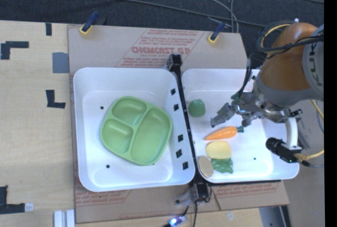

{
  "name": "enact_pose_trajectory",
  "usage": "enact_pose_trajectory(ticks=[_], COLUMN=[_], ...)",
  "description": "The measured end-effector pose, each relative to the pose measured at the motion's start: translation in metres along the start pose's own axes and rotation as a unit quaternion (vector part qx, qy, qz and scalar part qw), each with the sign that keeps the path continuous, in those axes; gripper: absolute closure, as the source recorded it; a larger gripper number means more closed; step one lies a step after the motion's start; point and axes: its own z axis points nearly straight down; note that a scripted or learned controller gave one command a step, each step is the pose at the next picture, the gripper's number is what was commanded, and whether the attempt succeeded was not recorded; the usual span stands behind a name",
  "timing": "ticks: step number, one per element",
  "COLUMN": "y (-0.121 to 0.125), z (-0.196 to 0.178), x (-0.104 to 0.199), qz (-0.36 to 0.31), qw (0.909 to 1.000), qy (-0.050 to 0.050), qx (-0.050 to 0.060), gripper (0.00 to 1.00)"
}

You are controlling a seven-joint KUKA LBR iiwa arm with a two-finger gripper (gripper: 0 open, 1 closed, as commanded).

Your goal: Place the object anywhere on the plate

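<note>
Tool [230,115] hangs over the right bin [263,168], reaching in from the right, its two fingers spread apart with nothing between them. That open stance suits an approach, since no grasp has been made yet. Just below its tips lies the toy carrot [221,133], stretched left to right on the bin floor, likely the object to be moved; it sits just beside the tool, and I cannot tell whether they touch. A small green ball [197,108] rests to the left of the tool, near the divider. Nearer the front edge sit a yellow piece [218,150] on a green leafy one [223,166]. The green plate [137,130] waits in the left bin [89,168], well apart, its compartments bare.
</note>
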Motion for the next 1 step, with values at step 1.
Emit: enact_pose_trajectory(ticks=[1], y=[0.0028], z=[-0.0067], x=[0.0002], qz=[-0.002], qw=[1.0000], qy=[-0.001], qx=[-0.006], gripper=[0.00])
